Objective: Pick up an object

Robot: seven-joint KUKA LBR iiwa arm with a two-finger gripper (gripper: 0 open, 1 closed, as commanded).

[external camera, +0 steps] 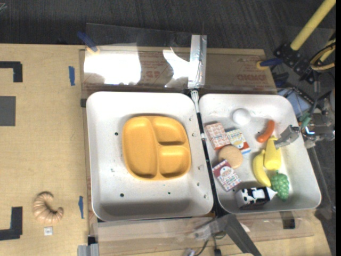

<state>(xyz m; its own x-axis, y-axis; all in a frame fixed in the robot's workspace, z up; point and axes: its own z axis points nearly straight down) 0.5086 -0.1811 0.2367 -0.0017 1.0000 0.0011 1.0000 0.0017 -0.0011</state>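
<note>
The right bin [298, 196] holds several toy foods: a white egg [241, 116], an orange-red sausage [265, 131], three small cartons [215, 134], a round bun [230, 155], a banana [259, 169], a yellow piece [272, 154], a broccoli [281, 184] and a black-and-white cow [253, 195]. My gripper [290, 135] reaches in at the bin's right rim. It hangs just right of the sausage and above the yellow piece. Nothing can be seen held in it.
The left bin [101, 191] carries a yellow divided plate [156, 145]. A toy croissant [48, 207] lies on the bench at the lower left. A clear plastic sheet [138, 65] stands behind the bins. Cables and a yellow pole [319, 15] crowd the upper right.
</note>
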